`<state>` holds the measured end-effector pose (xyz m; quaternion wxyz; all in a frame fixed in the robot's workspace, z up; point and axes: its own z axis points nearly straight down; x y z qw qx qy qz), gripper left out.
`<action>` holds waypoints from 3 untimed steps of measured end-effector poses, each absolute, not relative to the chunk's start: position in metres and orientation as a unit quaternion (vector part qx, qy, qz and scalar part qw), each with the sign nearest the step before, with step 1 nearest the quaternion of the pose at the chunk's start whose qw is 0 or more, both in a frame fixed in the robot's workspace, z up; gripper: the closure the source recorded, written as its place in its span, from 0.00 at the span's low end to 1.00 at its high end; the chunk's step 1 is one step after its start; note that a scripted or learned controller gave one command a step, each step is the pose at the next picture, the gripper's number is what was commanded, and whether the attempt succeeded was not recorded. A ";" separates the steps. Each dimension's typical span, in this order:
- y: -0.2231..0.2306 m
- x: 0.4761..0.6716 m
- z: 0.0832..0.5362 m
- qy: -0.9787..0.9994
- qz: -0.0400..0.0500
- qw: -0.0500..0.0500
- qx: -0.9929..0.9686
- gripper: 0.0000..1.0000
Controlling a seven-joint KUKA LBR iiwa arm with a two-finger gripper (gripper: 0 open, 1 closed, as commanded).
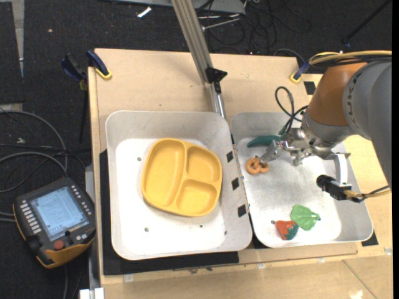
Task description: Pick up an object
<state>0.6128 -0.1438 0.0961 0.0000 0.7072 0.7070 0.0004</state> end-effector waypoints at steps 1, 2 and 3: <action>-0.144 0.615 0.109 0.707 0.002 0.003 0.707 1.00; -0.145 0.622 0.154 0.708 0.002 0.003 0.706 1.00; -0.139 0.616 0.211 0.708 0.002 0.003 0.706 1.00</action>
